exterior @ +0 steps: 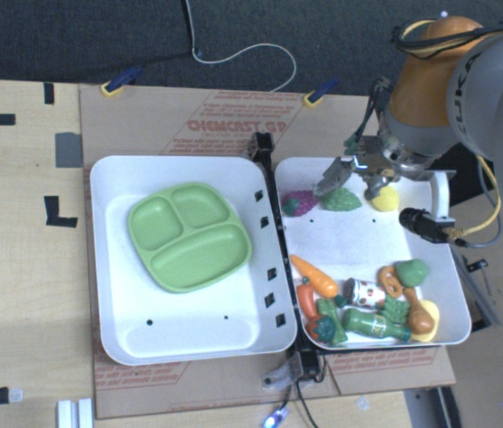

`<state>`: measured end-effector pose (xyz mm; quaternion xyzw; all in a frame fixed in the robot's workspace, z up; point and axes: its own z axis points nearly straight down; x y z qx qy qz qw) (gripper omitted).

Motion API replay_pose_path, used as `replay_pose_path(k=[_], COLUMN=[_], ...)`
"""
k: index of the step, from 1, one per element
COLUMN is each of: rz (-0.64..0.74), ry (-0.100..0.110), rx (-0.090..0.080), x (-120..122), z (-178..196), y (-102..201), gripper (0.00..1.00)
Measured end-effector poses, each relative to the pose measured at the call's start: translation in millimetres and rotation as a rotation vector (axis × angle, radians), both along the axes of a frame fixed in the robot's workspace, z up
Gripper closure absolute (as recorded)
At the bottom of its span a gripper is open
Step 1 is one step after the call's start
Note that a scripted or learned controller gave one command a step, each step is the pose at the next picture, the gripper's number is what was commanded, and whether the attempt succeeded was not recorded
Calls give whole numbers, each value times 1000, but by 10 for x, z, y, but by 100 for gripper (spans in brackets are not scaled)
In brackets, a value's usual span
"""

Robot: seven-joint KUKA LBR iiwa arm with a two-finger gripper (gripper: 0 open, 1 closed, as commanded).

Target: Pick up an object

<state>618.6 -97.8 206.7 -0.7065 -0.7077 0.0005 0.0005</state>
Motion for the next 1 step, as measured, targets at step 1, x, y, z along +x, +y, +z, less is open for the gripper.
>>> replay_pose_path(k=[1], rz=[2], ry=[0], rx=[0], x=[2], z=[99], y=[8], gripper=[100])
